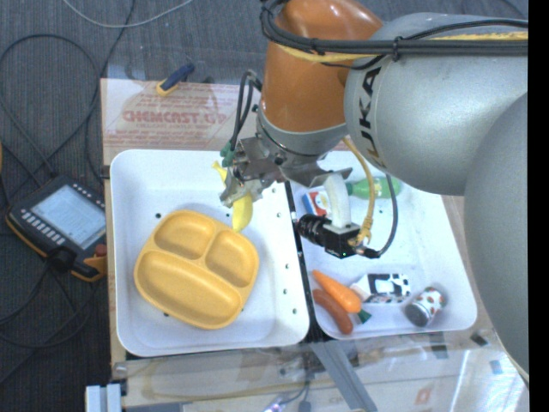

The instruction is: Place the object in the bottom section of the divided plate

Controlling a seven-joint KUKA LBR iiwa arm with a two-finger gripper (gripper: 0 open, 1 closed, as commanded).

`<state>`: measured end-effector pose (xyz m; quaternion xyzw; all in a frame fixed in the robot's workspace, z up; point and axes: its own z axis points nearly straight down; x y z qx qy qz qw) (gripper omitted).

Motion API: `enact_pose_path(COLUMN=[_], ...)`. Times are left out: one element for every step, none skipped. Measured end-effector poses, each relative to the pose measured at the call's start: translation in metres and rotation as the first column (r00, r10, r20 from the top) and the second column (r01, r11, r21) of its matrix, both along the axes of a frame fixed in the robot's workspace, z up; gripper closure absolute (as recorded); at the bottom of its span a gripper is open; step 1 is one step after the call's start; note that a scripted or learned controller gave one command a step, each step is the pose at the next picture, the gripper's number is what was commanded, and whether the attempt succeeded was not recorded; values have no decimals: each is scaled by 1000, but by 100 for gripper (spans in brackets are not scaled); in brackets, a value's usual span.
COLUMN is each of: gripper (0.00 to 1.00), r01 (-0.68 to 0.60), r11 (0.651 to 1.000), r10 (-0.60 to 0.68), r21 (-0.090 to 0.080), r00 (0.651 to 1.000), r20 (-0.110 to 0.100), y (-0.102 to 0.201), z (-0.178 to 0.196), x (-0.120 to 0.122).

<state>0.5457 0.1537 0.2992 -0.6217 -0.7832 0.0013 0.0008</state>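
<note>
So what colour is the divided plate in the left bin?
Yellow, a plain mustard shade with no pattern; the divided plate shows clearly in the camera view.

Glossy yellow plastic divided plate [196, 269], smooth white bins [129, 256]

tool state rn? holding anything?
Tool: closed on a yellow banana-like object, above the top edge of the yellow divided plate in the left bin.
</note>
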Motion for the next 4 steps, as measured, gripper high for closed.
enact_pose_path(gripper=[100, 100, 100, 100], r01=[-23, 87, 94, 97], r11=[1000, 996, 996, 995], r10=[23, -87, -94, -97], r21=[-2, -2, -2, 1], r00=[1000, 996, 996, 995], r20=[2, -1, -1, -1], y=[-84, -22, -100, -79], z=[30, -74, -93, -79], x=[-26, 29, -26, 9])
